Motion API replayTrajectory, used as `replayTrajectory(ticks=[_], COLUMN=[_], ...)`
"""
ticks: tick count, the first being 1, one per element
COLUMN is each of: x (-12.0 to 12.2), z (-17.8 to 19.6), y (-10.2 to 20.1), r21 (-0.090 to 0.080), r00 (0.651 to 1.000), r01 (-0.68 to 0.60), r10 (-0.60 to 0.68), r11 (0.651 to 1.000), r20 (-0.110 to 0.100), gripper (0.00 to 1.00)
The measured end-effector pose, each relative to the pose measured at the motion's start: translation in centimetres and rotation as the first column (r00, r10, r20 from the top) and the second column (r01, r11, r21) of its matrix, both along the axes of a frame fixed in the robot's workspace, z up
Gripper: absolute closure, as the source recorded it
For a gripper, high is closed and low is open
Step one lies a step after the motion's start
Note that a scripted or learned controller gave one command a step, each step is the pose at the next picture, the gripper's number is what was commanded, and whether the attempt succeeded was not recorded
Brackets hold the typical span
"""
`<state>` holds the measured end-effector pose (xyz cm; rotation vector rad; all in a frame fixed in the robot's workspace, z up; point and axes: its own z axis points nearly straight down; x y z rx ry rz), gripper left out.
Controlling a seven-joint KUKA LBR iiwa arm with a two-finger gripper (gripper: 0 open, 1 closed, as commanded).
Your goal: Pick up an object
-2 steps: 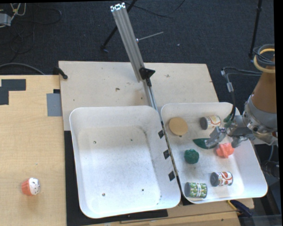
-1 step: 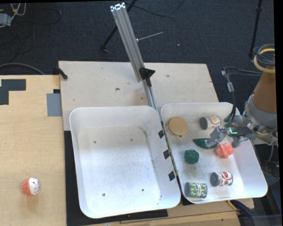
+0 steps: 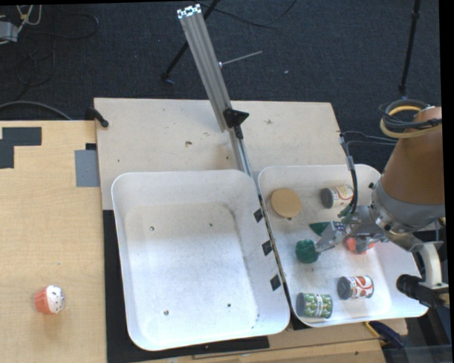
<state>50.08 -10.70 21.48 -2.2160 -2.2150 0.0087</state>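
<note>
Now the tool (image 3: 334, 236) is low inside the right bin (image 3: 375, 175), at the end of the grey arm (image 3: 406, 200) that reaches in from the right. Whether it is apart or together I cannot tell; it is small and partly hidden by the wrist. Just to the left of the tool, and a little lower, sits a dark green round object (image 3: 306, 250), very near its tip, but I cannot tell if they touch. Just above the tool lies a flat green piece (image 3: 319, 227). To the right of the tool, under the wrist, a small red-orange object (image 3: 355, 245) shows partly. Further above the tool are a tan round disc (image 3: 286, 203) and a small grey can (image 3: 333, 197) lying on its side. Below the tool lie a red and white can (image 3: 355, 287) and a green patterned can (image 3: 314, 305). Far to the left of the tool is the left bin (image 3: 131, 217), and beyond it, on the wooden tabletop (image 3: 35, 221), rests a small orange and white toy (image 3: 50, 300).
</note>
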Motion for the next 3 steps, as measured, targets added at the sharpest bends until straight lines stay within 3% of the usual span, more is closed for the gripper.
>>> replayTrajectory(ticks=[2, 3], x=[1.2, 1.2], z=[-11.5, -10.2], y=[-1.0, -1.2], r21=[0.000, -0.001], r00=[1.000, 1.000], r01=[0.000, 0.006], r10=[0.000, -0.006], r11=[1.000, 1.000], r20=[0.001, 0.004], gripper=[0.00, 1.00])
